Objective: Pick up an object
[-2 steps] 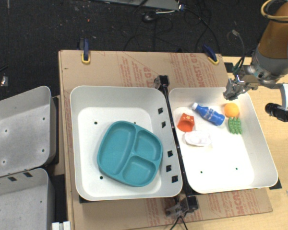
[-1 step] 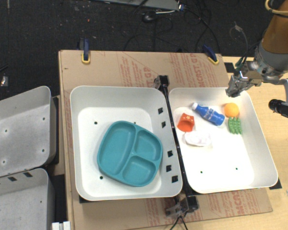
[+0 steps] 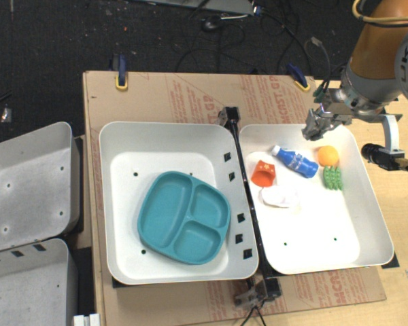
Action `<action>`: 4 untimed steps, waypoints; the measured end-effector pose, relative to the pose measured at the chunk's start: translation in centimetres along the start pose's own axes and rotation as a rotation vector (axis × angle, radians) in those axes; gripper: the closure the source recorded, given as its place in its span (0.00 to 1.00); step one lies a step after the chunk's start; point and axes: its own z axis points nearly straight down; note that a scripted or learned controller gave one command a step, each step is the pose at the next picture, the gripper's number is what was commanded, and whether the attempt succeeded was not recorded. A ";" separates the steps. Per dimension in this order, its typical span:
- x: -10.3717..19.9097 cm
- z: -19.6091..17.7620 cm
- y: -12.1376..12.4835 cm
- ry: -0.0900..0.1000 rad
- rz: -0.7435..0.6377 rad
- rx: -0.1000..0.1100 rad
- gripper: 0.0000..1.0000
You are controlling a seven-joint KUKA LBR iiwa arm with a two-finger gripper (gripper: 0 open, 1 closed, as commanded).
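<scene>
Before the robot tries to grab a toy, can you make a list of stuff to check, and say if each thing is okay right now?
1. Toys are in the right bin: ok. A blue bottle, orange ball, green block, orange cup and white piece lie there.
2. Gripper is above that bin: ok, over its far rim.
3. Gripper carries nothing: ok, nothing seen under it.
4. Fingers open: cannot tell.
5. Room around the toys: not ok. The ball touches or nearly touches the bottle and the block.
6. Left bin holds just the teal tray: ok.
</scene>
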 end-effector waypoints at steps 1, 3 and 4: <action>5.3 -0.8 0.5 0.001 -0.002 -0.001 1.00; 16.6 -1.6 -0.1 0.001 -0.002 0.001 1.00; 21.8 0.5 0.7 0.000 -0.001 0.002 1.00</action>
